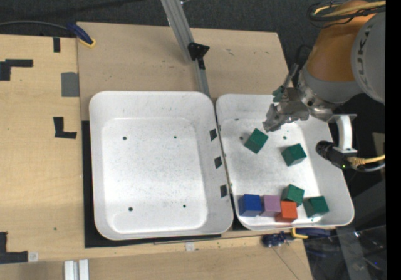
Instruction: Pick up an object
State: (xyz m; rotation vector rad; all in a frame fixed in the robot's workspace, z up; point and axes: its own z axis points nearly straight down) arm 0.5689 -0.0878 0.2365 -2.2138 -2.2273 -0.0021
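From my remote seat I see a tan wooden bench [144, 53] on dark floor, with a grey metal pole [178, 12] slanting down from the top centre to the gap between the two bins. The left bin [100, 109] sits in the middle of the frame; the right bin [235, 106] sits just beside it, toward the lower right.

The arm [348, 53] comes in from the upper right, orange band above the grey wrist. Its gripper [274, 123] hangs over the upper part of the right bin, tips just above and right of a tilted green cube [255, 141]. I cannot tell whether it touches that cube, and I cannot tell how its hand is set.

A second green cube [293, 154] lies a little to the right, apart from the first. Along the bin's lower edge sits a cluster: a blue cube [251, 204], a purple cube [272, 203] touching it, an orange cube [288, 210], a green block [292, 194] just above that, and another green block [316, 205] at the right end.
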